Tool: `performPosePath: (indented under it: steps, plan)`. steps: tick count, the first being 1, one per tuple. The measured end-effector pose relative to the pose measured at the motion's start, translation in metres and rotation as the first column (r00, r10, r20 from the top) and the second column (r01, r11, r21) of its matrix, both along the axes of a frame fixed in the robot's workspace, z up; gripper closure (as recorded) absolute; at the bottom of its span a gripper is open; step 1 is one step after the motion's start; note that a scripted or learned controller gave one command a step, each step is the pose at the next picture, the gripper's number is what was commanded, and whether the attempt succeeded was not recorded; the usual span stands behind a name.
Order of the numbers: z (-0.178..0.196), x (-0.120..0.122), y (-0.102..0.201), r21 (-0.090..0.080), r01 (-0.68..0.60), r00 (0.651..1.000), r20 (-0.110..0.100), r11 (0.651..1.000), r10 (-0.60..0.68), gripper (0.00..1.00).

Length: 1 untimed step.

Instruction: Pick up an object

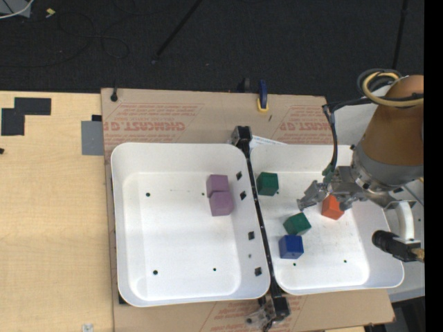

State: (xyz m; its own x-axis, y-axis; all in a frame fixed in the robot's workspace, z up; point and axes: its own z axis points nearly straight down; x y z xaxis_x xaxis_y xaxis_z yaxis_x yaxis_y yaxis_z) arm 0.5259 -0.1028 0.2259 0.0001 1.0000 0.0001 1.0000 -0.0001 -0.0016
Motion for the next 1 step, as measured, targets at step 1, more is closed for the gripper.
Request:
performPosePath:
  steps: [1]
  plan:
    - [-0.0699, -0.0543, 0.0241, 0.004, 0.0, 1.0, -0.013, 1.0, 0.0, 0.0]
